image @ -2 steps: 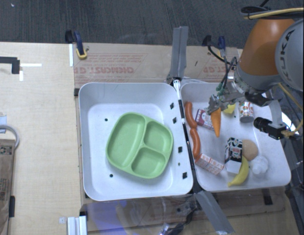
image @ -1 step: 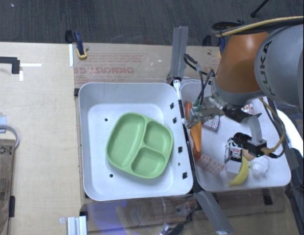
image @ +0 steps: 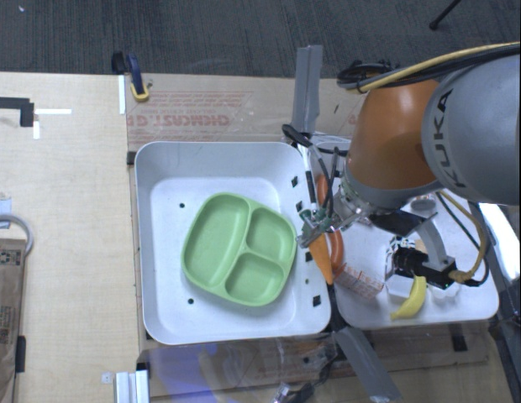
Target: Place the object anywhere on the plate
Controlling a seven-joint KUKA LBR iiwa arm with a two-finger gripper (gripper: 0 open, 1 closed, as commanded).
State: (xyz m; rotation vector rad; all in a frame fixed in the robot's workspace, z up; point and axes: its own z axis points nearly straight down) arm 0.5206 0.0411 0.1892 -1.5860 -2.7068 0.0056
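A light-green three-compartment plastic plate (image: 239, 249) lies tilted in the middle of the left shallow white bin (image: 160, 225), with nothing resting in its sections. The grey arm with its orange band (image: 395, 145) reaches in from the right and hangs over the seam between the two bins. Its end effector (image: 315, 225) sits just past the plate's right edge, beside an orange carrot-shaped object (image: 325, 259) lying along the divider; whether it is wide, narrow or gripping cannot be told. A yellow banana (image: 411, 299) rests in the right white bin (image: 462, 309), on the pale wooden surface (image: 59, 208).
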